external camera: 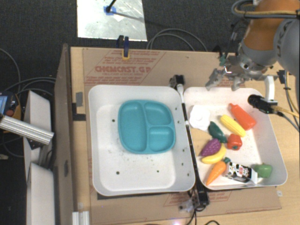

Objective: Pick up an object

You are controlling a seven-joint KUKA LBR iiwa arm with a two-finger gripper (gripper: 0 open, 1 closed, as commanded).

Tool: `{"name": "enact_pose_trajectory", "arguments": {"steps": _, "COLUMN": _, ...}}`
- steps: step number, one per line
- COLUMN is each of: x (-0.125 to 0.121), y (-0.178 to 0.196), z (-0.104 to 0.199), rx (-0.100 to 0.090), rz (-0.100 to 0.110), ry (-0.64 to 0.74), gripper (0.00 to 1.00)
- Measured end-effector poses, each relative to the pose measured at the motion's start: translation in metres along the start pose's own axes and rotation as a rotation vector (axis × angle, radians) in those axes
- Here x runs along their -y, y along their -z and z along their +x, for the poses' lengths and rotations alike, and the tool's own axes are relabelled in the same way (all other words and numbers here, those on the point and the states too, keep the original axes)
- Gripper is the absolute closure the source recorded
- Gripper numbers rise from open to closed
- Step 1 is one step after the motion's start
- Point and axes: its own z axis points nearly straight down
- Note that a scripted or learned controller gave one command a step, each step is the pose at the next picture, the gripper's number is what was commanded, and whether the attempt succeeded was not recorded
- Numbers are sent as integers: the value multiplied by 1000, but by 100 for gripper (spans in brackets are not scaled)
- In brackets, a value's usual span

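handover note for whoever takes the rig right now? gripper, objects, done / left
Gripper: above the far edge of the right bin, jaws spread, nothing between them.
Objects, all in the right bin: orange bottle, corn, tomato, purple grapes, banana, carrot, white cup.
Left bin: teal divided plate.
Done: nothing picked.
Left: descend, grasp one object, lift.

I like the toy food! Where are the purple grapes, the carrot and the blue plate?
purple grapes (211, 147), camera view, middle of the bunch
carrot (215, 172), camera view, orange body
blue plate (125, 130), camera view, left compartment
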Motion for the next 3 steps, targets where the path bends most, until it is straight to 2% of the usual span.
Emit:
{"name": "enact_pose_trajectory", "arguments": {"steps": 1, "x": 25, "y": -153, "z": -66, "rx": 1, "rz": 11, "ry": -7, "gripper": 0}}
{"name": "enact_pose_trajectory", "arguments": {"steps": 2, "x": 19, "y": -133, "z": -62, "rx": 1, "rz": -4, "ry": -1, "gripper": 100}}
{"name": "enact_pose_trajectory", "arguments": {"steps": 3, "x": 19, "y": -134, "z": -62, "rx": 0, "rz": -3, "ry": -1, "gripper": 0}}
